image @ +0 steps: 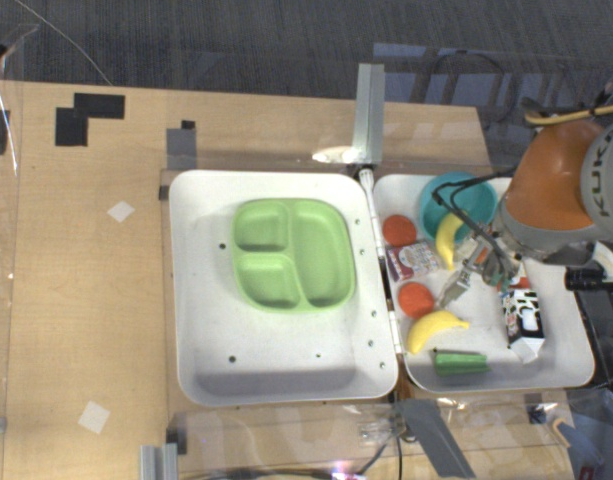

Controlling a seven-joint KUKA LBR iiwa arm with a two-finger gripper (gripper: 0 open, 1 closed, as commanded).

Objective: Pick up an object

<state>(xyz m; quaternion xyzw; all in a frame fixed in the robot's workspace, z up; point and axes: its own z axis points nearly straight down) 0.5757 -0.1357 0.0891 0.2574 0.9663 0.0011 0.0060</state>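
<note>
The gripper (pixel 464 280) hangs low over the middle of the right bin (pixel 576 363); whether its fingers are apart or together cannot be told. Nothing is seen between them. Just below it lies a yellow banana (pixel 435 329), with a red ball (pixel 416 298) to the left and a green block (pixel 458 361) beneath. A second red ball (pixel 399 230), a packet (pixel 418 259), another banana (pixel 446 239) and a teal bowl (pixel 458 200) sit higher up, a carton (pixel 523 318) at the right. The left bin (pixel 201 368) holds a green divided plate (pixel 291 254)
</note>
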